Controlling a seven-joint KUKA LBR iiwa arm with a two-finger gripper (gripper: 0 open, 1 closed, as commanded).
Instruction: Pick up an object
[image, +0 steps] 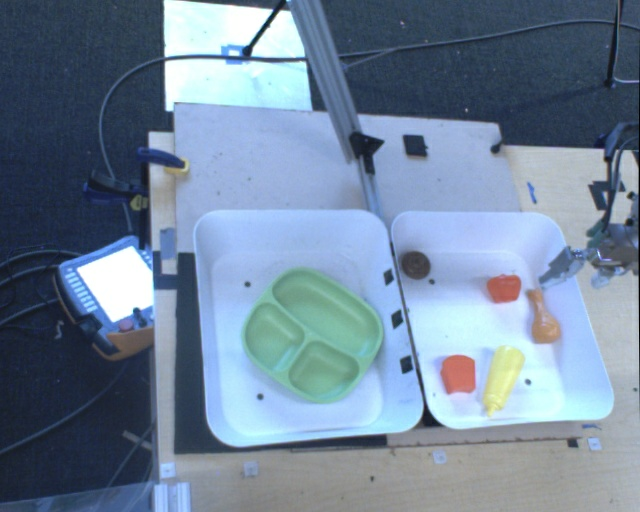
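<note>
the claw (560, 266), whether spread or pressed together i cannot tell, hangs over the right bin (440, 232) rim near an orange bottle (543, 318), red pieces, yellow bottle (503, 378) and brown ball (415, 264); the left bin (225, 240) holds a green divided plate (314, 334).

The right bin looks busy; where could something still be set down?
Bare floor lies mid-bin, between the brown ball, red pepper and red cup. It is crowded along the right side, by the orange gourd and yellow bottle. The left bin's corners around the green plate are free.
</note>
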